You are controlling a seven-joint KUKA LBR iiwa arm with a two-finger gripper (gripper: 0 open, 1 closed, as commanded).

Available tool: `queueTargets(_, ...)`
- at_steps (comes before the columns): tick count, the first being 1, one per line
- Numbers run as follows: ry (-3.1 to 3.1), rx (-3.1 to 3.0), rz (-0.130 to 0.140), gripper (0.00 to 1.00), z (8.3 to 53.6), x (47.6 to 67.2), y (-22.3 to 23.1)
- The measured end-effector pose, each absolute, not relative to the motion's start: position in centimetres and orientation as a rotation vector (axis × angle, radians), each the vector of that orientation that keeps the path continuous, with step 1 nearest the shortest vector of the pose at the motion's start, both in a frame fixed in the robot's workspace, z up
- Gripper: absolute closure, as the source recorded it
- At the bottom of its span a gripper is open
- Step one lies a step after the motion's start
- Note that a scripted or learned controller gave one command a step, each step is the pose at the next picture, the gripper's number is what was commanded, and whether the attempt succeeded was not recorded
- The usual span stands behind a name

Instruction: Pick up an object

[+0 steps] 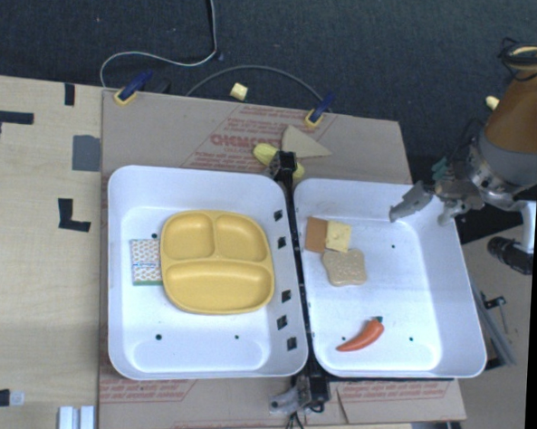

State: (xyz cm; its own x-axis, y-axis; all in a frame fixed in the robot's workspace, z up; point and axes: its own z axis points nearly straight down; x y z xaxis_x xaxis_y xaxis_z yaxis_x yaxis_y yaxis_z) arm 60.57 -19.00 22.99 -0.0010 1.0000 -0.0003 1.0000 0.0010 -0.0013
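The right bin (445,292) holds a brown square block (315,234) touching a pale yellow square (339,235), a beige toast-shaped piece (345,268) just below them, and a red chili pepper (362,335) near the front. My gripper (426,211) hangs over the bin's far right corner, well apart from all of these. Its two fingers are spread open with nothing between them. The orange band and grey wrist rise behind it at the upper right.
The left bin (128,210) carries a yellow divided plate (218,260) and a small patterned box (144,261) at the plate's left. Black clips line the seam between the bins (289,256). A yellow clamp (272,155) and cables lie on the cardboard behind.
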Motion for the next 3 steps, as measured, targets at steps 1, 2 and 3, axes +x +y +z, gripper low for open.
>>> queueTargets(1, -2.224, -2.210, 0.004, 0.00, 16.0, 63.3, -13.2)
queueTargets(2, -2.229, -2.218, 0.002, 0.00, 8.1, 65.5, -9.9)
queueTargets(3, -2.224, -2.220, -0.003, 0.00, 8.6, 66.9, -11.4)
